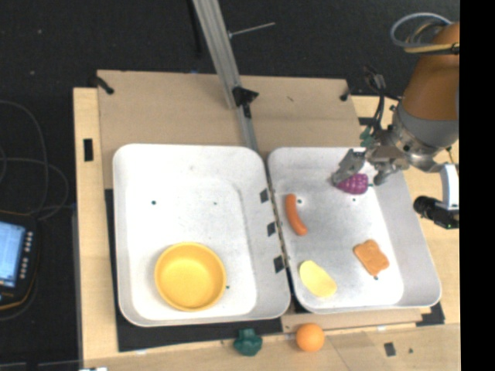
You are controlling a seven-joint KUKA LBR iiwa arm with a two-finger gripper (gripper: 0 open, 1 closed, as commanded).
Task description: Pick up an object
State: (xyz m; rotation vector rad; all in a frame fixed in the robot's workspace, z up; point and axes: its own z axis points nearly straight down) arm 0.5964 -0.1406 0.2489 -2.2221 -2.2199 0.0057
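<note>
1. The purple grape bunch (353, 183) is seen in the camera view in the right bin (410, 230), near that bin's far edge, and is judged the likeliest thing for the pick.
2. The gripper (363, 170) is placed directly over the bunch, with one finger seen at the bunch's left and the other at its right; the bunch lies between them.
3. Whether the pincer is released or clenched cannot be told: the fingers look dark and blurred against the toy, and it cannot be seen whether they touch it.
4. The bunch is judged to be a light plastic toy, fairly stiff, with a knobbly surface that may slip or roll under a narrow pinch. A hold across its widest middle part is advised, not at a single bead on the rim.
5. Nearer than the bunch in the same bin, an orange sausage (295, 214), a yellow piece (317, 278) and an orange block (372, 257) are seen, all well apart from it.
6. Far to the bunch's left, in the left bin (147, 176), a yellow bowl (190, 276) is found.
</note>
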